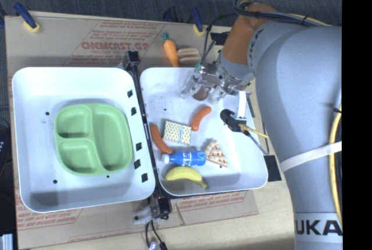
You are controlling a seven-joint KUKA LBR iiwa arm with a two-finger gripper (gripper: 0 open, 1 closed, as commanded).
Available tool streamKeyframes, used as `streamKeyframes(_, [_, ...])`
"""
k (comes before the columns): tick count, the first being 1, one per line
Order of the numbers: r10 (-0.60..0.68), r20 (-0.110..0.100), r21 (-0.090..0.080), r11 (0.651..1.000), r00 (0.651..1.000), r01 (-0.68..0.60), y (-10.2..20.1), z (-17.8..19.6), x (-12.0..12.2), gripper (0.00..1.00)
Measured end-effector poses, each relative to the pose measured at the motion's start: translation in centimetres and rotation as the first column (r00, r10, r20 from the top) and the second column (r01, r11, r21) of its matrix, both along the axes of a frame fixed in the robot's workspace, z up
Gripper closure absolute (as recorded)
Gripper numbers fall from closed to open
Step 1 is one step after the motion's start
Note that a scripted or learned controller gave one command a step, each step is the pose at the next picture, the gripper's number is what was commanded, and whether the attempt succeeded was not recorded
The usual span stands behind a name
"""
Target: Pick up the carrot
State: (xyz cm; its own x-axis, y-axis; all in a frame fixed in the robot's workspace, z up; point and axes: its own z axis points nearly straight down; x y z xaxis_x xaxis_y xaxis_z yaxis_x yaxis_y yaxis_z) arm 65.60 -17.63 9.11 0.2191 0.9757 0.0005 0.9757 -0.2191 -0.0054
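Note:
The carrot (169,51), orange with a green top, lies on the bench just behind the back rim of the right bin (256,170), near that bin's back left corner. My gripper (203,84) hangs low over the back part of the right bin. It is to the right of the carrot, nearer the front, and apart from it. A small brown shape shows right beneath the gripper; I cannot tell what it is.
A tan bun (188,56) lies beside the carrot. The right bin holds two orange sausages (201,117) (156,137), a patterned box (177,132), a blue bottle (186,157), a banana (185,176) and a waffle piece (216,154). The left bin holds a green divided plate (93,138).

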Motion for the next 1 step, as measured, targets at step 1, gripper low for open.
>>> streamKeyframes(1, [0.11, 0.004, -0.002, 0.994, 0.994, -0.11, -2.09, 4.15, 0.09, 0.0])
